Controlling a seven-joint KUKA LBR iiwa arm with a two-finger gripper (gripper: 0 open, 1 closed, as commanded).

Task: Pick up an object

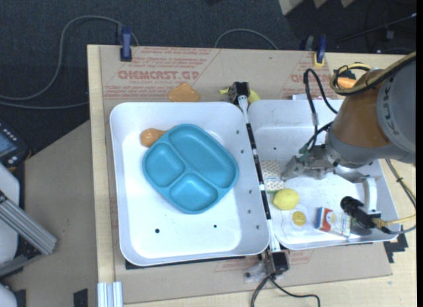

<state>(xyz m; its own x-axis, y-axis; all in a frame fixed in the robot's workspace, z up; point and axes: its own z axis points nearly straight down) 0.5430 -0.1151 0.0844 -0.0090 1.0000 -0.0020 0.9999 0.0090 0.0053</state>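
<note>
Gripper (291, 172): low over the right bin (284, 117), near its left wall; whether it is open or closed cannot be told, and nothing shows in its hold; arm (370, 117) grey with an orange band, reaching in from the right.
Lemon (285, 199): yellow, on the bin floor just below the gripper, apart from it.
Small yellow piece (299, 218): near the lemon, toward the bin's front edge.
Red-and-white packet (327, 220): right of the yellow piece.
Left bin (132, 186): holds a blue divided plate (190, 167), three compartments; an orange object (149, 137) just beside the plate's upper left.
</note>
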